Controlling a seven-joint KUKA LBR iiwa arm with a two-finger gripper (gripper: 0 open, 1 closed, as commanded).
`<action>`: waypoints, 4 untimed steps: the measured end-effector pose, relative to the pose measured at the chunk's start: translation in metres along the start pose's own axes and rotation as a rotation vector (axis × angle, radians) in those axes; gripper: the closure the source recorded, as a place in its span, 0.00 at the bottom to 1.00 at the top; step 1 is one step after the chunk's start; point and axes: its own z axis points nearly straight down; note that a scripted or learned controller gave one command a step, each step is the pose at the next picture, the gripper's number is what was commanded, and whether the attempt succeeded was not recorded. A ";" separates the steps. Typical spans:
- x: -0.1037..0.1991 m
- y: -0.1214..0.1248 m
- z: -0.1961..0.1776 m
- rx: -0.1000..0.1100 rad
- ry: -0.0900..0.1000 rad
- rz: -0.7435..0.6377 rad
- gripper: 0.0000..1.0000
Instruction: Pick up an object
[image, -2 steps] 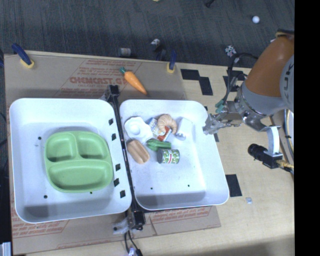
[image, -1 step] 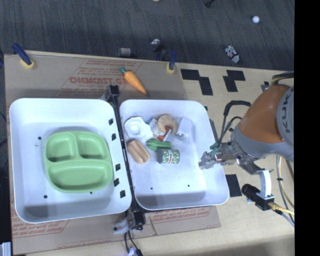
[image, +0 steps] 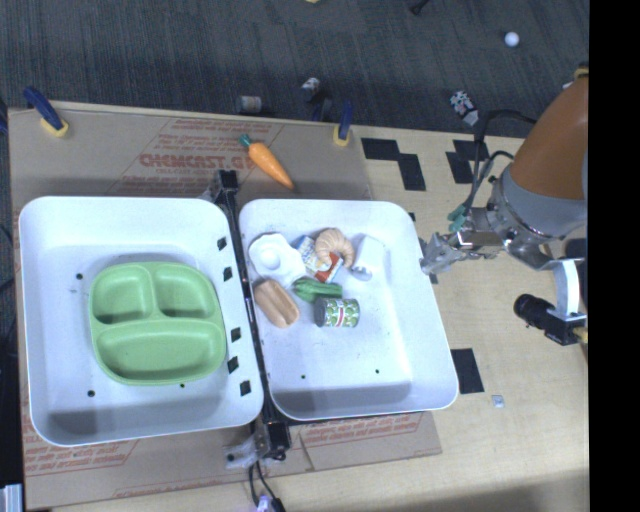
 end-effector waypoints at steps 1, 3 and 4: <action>0.000 -0.047 0.096 0.008 0.003 0.000 1.00; 0.006 0.071 0.081 0.008 0.003 -0.002 1.00; 0.055 0.048 0.184 -0.003 0.000 0.000 1.00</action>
